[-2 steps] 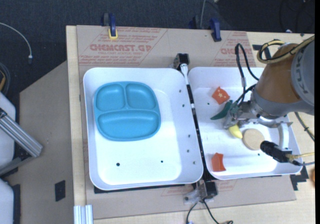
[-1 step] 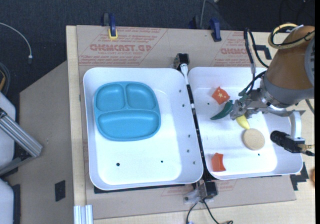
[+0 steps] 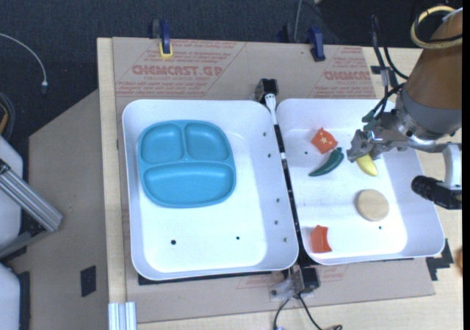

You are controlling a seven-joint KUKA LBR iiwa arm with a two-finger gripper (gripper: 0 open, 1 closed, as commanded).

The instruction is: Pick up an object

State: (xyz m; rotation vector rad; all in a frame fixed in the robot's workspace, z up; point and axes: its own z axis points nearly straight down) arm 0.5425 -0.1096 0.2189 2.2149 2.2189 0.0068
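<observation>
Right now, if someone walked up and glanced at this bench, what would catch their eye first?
Probably the big blue divided plate lying alone in the left bin. Next, the grey and orange arm coming in from the right, its gripper low over a yellow piece in the right bin. Scattered around it are a green pepper, two red pieces and a tan disc.

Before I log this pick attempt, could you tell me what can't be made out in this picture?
- Tool: small and dark against the wrist; whether it is open or shut cannot be told.
- Yellow piece: its upper end is hidden under the tool, so contact is unclear.
- Arm: cut off by the right edge.
- Lower red piece: too small to identify.
</observation>
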